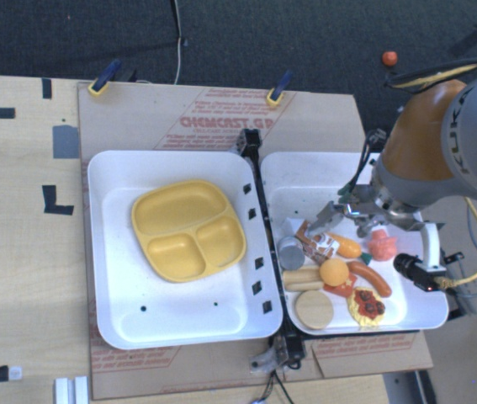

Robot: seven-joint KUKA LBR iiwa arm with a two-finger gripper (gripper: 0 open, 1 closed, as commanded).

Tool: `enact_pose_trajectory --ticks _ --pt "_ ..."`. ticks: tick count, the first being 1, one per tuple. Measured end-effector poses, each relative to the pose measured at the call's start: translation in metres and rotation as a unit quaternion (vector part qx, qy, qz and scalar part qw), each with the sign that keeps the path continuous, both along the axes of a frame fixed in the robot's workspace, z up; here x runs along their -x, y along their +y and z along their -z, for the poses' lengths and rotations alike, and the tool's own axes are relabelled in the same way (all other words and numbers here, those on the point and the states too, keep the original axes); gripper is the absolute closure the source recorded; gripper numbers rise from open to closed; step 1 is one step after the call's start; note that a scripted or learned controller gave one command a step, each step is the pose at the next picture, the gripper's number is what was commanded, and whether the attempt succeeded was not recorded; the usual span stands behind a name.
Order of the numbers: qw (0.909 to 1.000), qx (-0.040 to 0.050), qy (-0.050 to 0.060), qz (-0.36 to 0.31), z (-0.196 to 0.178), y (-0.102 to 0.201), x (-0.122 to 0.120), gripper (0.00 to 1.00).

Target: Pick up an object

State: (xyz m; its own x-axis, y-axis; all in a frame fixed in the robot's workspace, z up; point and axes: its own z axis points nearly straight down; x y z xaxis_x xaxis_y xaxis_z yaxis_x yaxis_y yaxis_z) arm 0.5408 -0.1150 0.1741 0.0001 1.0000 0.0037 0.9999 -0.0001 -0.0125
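The approach step appears to be in hand: the tool [345,211] is seen low over the right bin [305,171], at the upper edge of a cluster of small play-food items, and nothing can be seen between its fingers. No object is judged to have been picked up yet.

The candidates lie packed together in the lower half of that bin: a brown packet [315,242] just below the tool, an orange ball [334,273], a carrot-like piece [347,247], a pink lump [382,246], a sausage [371,278], a round tan disc [314,309], a pale stick [301,280], a grey cap [290,253] and a small pizza slice [367,305]. The left bin [108,251] holds a yellow divided plate [189,229], well apart from the arm.

The fingers look spread, one dark finger [325,216] being angled out toward the packet (its tip seems close to the packet, though contact cannot be confirmed from this slant).

For the next move, a short descent onto one item is called for, followed by a closing of the fingers. Since the items touch one another, a clean pinch on a single piece may be hindered by its neighbours.
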Motion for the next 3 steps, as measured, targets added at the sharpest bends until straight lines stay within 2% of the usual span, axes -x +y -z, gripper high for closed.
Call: enact_pose_trajectory --ticks 1,2,3 --pt "0.9999 0.0026 -0.014 -0.002 0.073 0.01 -0.021 0.0" --pt "0.9999 0.0015 -0.01 -0.002 0.066 0.011 -0.019 1.0" --pt "0.9999 0.0012 -0.012 -0.005 -0.016 0.072 -0.087 1.0"
